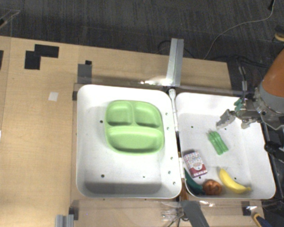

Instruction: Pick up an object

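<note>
the gripper (235,118) is hanging over the upper part of the right bin (267,190), fingers spread apart and nothing sitting between them; one fingertip is poking down-left toward the bin floor, the other is sitting closer to the wrist; behind it the grey arm with its orange band (281,71) is coming in from the right edge.

just below and a bit left of the gripper a green stick-shaped thing (217,142) is lying at a slant on the white floor, near the fingers but not touching them; further down, a small red and white box (194,162) is leaning by the divider between the bins; right under it a dark teal bowl (191,184) is tucked into the bottom-left corner, with a reddish-brown apple (213,187) resting against it; a banana (233,182) is lying just beside the apple, toward the bottom-right.

over in the left bin (88,174) a green divided plate (134,126) is sitting near the middle, well apart from everything else; both bins are resting on the wooden bench (30,142).
</note>
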Tool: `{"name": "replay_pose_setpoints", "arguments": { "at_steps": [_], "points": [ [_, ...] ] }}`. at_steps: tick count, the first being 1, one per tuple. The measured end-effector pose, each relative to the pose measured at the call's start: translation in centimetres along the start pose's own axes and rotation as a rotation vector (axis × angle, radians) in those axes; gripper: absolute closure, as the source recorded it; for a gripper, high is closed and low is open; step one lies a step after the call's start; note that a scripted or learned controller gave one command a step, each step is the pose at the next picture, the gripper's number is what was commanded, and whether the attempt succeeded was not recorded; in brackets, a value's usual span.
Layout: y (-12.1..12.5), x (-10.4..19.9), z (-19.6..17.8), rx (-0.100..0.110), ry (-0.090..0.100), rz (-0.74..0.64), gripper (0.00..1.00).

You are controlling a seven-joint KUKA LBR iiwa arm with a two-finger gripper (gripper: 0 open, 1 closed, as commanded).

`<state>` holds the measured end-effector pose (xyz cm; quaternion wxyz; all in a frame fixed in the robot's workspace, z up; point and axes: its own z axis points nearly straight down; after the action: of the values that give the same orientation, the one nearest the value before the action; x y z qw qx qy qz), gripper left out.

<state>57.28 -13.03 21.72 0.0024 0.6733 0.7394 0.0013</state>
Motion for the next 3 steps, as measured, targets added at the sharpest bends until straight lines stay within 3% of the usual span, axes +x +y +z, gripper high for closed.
{"name": "replay_pose_setpoints", "arguments": {
  "at_steps": [1, 2, 3],
  "points": [
    [1.3, -1.8, 10.7, 0.003, 0.001, 0.142, 0.0],
    [0.2, -2.2, 12.6, -0.008, 0.0, 0.0, 0.0],
    [0.5, -2.0, 11.4, -0.015, 0.0, -0.004, 1.0]
  ]
}}
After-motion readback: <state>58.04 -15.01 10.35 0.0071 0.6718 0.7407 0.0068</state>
